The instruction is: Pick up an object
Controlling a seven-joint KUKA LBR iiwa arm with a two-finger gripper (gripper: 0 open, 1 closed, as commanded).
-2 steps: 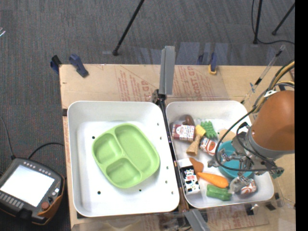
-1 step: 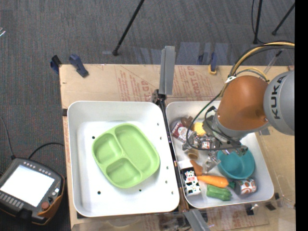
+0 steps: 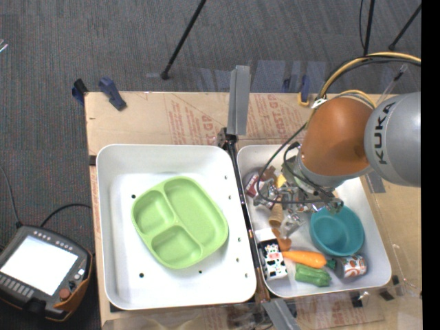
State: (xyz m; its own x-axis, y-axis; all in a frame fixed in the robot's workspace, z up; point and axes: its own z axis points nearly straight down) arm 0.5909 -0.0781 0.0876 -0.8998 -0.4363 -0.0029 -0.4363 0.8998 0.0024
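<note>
1. Two white bins sit side by side on the bench: the left bin [image 3: 113, 184] and the right bin [image 3: 380, 253].
2. The left bin holds a green plate [image 3: 180, 221] with three compartments, lying flat near the bin's middle and turned at a slant to the bin's edges.
3. The arm [image 3: 357, 139] reaches in from the right, its orange band above the right bin's far half.
4. The gripper [image 3: 292, 208] hangs low over the middle of the right bin, among the things there. Whether it is parted or closed cannot be told, nor whether anything sits in it.
5. A teal bowl [image 3: 337, 231] stands upright toward the right bin's right edge, just beside the gripper.
6. A carrot [image 3: 304, 258] lies on its side near the right bin's near edge, its tip toward the bowl.
7. A green vegetable [image 3: 313, 276] lies just nearer than the carrot, close to the near edge.
8. A small can [image 3: 353, 267] lies in the right bin's near right corner, beside the green vegetable.
9. A black-and-white carton [image 3: 274, 260] lies by the right bin's left edge, close to the near left corner, just left of the carrot.
10. Small brown and red items crowd the right bin's left side under the gripper; they are too jumbled to name.
11. A handheld control pad [image 3: 41, 270] lies off the bench, to its left.
</note>
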